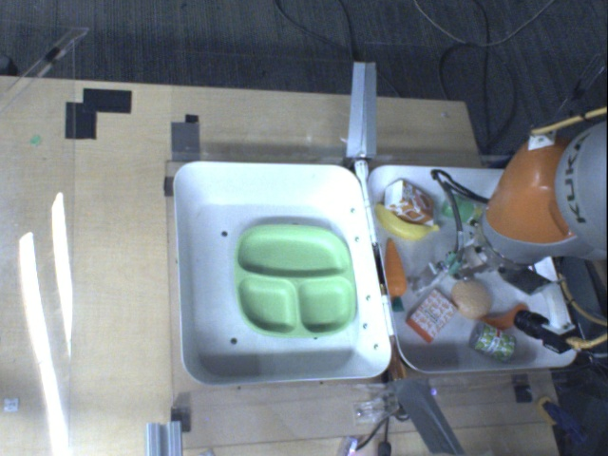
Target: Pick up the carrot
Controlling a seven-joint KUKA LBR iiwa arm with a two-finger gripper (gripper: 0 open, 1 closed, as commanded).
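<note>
Lying in right bin (410, 357) against its left wall, carrot (394, 268) runs long axis near-far, narrow tip toward far end, thick end near. Pincer (454, 262) hovers just right of carrot, apart from it, among cluttered items; open or clenched cannot be told. Banana (407, 224) beyond carrot, red carton (431, 313) nearer. Green divided tray (294, 277) sits in left bin (204, 255).

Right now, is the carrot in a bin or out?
In. The carrot lies flat in the right bin, along its left wall, below the banana.
</note>
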